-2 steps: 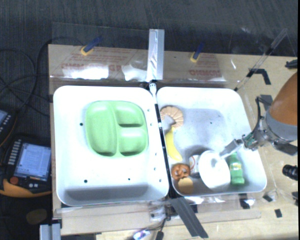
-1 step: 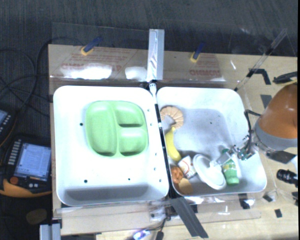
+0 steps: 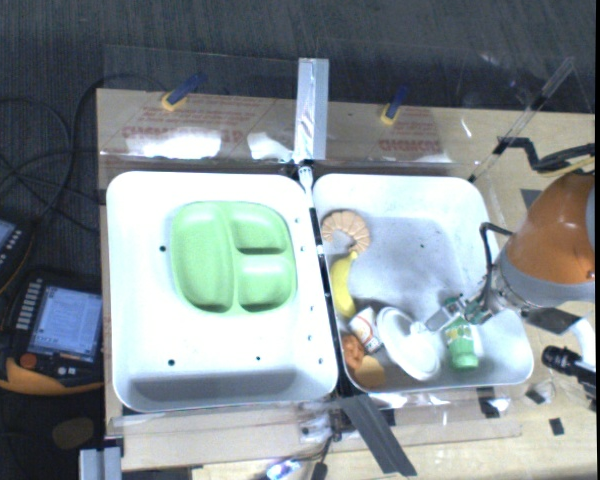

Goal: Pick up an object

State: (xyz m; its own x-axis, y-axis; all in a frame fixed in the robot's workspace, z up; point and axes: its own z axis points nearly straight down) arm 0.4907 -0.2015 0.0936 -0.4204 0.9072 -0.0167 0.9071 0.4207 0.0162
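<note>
My two-finger pincer (image 3: 467,311) hovers low beside the small green plastic bottle (image 3: 463,346) (finger state: cannot tell); nothing lifted yet.

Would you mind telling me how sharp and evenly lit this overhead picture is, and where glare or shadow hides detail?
Camera view: soft overall, with small items near the gripper blurred together. Both white bins look washed out, strongest on the left bin rim. The green tray reads clearly, with mild shading in its compartments. A grey shadow patch lies on the right bin floor.
</note>
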